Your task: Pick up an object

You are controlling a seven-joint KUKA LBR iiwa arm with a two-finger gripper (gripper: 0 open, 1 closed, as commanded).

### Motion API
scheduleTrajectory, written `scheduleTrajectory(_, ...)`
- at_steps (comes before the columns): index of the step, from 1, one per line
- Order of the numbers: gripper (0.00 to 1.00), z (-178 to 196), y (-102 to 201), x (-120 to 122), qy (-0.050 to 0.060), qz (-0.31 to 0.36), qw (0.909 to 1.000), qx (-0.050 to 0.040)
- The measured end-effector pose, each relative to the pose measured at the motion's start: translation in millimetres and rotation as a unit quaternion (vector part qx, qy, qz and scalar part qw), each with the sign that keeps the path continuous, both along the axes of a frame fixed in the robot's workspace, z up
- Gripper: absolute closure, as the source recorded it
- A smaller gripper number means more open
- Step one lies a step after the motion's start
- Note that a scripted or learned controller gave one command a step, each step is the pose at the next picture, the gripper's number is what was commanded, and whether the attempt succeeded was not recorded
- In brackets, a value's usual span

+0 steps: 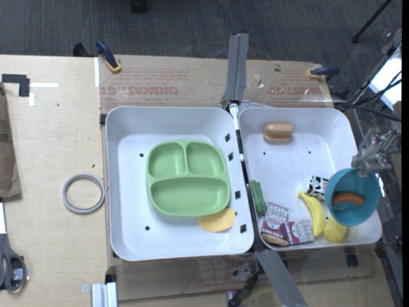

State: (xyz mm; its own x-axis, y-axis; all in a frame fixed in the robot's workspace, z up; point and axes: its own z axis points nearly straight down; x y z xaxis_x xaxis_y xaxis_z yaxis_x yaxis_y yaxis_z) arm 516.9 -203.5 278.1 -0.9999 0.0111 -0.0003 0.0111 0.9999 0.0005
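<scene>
bins: 2 (115, 171) (345, 123) | green divided plate: 1 (188, 178) | blue bowl: 1 (351, 216) | banana: 1 (314, 213) | hot dog: 1 (347, 199) | bread roll: 1 (278, 132) | tape ring: 1 (83, 192) | clamps: 2 (108, 55) (323, 73)

Faint reversed red print on cardboard sheet (160, 82) behind bins; illegible.

Pale wooden worktop (51, 139), bearing two white bins (118, 171) side by side toward three o'clock. Grey tape ring (83, 193) at nine o'clock, brown paper bag (7, 152) at the far nine o'clock edge, scissors (11, 267) at seven o'clock.
</scene>
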Motion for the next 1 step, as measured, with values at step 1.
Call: scheduleTrajectory(1,1.0,-183.7,-15.6,87.7,-0.003,-0.064,0.9979,-0.0006)
